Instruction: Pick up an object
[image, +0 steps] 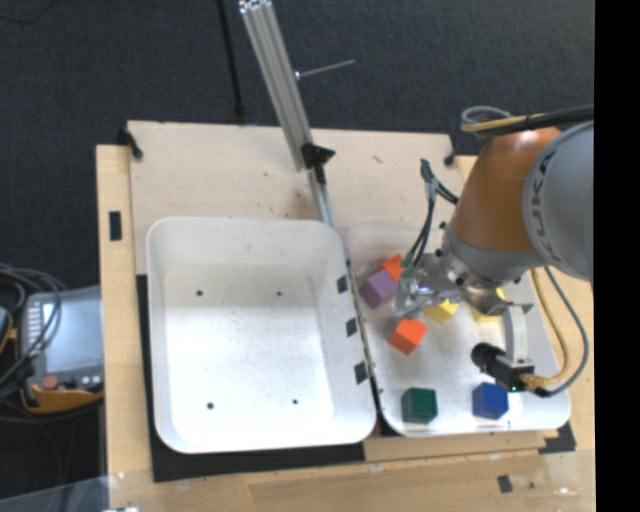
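Item: gripper, low in my right bin among clustered blocks, beside purple block, above orange block; grasp state indiscernible.

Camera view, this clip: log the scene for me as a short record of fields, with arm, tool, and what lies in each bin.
arm: grey, orange band, reaching in from the right over the right bin
tool: low among the blocks; finger state cannot be told
right bin contents: purple block, orange block, second orange block partly hidden, yellow block, green block, blue block
left bin: white, with small dark specks
held object: none seen between fingers
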